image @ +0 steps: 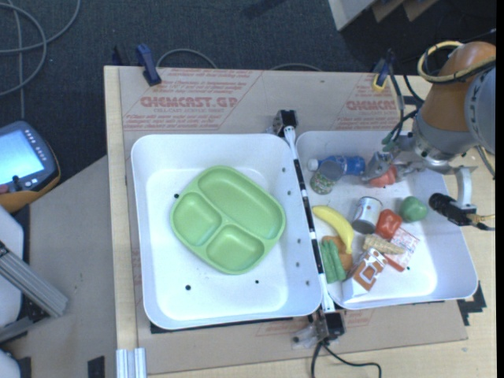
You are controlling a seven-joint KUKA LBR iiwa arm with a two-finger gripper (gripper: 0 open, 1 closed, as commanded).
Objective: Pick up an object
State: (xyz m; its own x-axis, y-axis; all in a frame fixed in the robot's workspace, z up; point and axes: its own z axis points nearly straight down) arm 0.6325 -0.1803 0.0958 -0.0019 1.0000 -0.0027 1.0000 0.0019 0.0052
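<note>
item: right bin [453, 278], on your surface — holds a blue bottle [340, 165], a banana [335, 224], a silver can [365, 212], a green ball [413, 208], a red pepper-like piece [388, 223], a green vegetable [331, 260] and printed packets [376, 266].
item: left bin [157, 290] — holds a green divided tray [228, 219].
item: claw [383, 172] — low at the right bin's far side, over a small orange-red object [383, 179]. you cannot tell how far it is spread or whether anything is gripped; the wrist hides it.
step, as judged: the grasp attempt, at or near contact.
next move calls for: a firm closure on that orange-red piece, then a straight lift, clear of the bottle just beside it.
</note>
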